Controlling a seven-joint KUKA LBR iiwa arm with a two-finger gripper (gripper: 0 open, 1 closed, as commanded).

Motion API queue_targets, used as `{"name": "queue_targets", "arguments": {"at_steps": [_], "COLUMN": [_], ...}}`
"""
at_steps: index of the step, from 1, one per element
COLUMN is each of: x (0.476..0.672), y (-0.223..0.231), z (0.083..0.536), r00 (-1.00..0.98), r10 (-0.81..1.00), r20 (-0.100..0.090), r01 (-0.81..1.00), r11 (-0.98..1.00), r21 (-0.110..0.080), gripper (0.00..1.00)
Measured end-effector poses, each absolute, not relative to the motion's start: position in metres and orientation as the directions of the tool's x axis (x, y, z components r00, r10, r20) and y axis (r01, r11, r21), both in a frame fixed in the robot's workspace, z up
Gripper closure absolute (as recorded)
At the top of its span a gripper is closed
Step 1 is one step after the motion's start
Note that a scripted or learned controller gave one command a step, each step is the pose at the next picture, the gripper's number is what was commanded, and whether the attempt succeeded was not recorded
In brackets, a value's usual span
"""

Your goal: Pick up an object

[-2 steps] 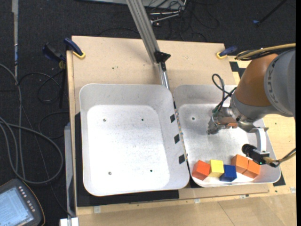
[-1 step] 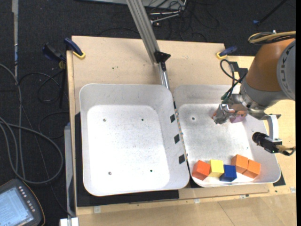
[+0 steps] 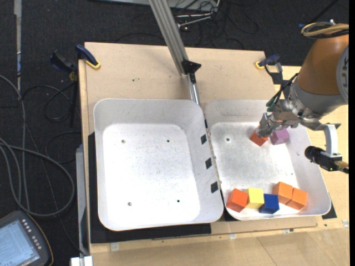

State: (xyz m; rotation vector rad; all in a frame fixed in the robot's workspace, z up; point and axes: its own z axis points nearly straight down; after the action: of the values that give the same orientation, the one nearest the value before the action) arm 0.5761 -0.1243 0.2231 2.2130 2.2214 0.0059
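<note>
Two small blocks lie under the gripper [image 3: 270,127]; no pick is evident yet.
The grey and orange arm [image 3: 324,73] reaches in from the frame's right, wrist down over the right white bin [image 3: 244,165], above a red block [image 3: 258,139] and a purple block [image 3: 280,136] in its upper part. Whether either is grasped, I cannot tell. Five more blocks, orange [image 3: 238,199], yellow [image 3: 255,196], blue [image 3: 270,203] and two orange [image 3: 290,194], sit along the lower rim.

Red block [image 3: 258,139] beside purple block [image 3: 280,137]
</note>
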Motion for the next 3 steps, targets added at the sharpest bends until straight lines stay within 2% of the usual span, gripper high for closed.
{"name": "queue_targets", "arguments": {"at_steps": [1,2,3], "x": [0.583,0.593,0.591], "y": [-0.133,-0.083,-0.032], "z": [0.274,0.277,0.273], "r00": [-0.003,-0.007,-0.008], "r10": [1.0,1.0,1.0], "r20": [-0.003,0.001,0.001], "r01": [1.0,1.0,1.0], "r11": [0.003,0.007,0.008], "r21": [0.007,0.002,-0.001], "gripper": [1.0,1.0,1.0]}}
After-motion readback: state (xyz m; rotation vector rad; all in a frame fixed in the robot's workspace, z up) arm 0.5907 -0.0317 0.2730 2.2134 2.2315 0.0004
